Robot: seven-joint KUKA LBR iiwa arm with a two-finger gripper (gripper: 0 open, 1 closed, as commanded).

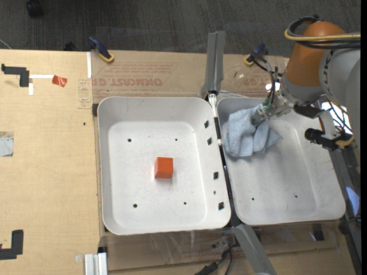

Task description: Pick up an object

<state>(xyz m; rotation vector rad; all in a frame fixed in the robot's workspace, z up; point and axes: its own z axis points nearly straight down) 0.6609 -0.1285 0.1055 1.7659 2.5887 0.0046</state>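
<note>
A light blue cloth (pixel 243 135) lies bunched in the back left part of the right bin (pixel 298 205). Its upper right corner is drawn up into a peak at my gripper (pixel 262 116). The gripper comes in from the right, tilted down, with its fingers pinched on that corner. The rest of the cloth hangs and rests on the bin floor near the divider. An orange-red cube (pixel 164 168) sits alone near the middle of the left bin (pixel 114 211), far from the gripper.
A metal divider post (pixel 215 67) stands between the bins at the back. Cables and a black fitting (pixel 321 136) hang off the arm over the right bin's right side. Cardboard and a wooden bench top (pixel 46 171) lie to the left.
</note>
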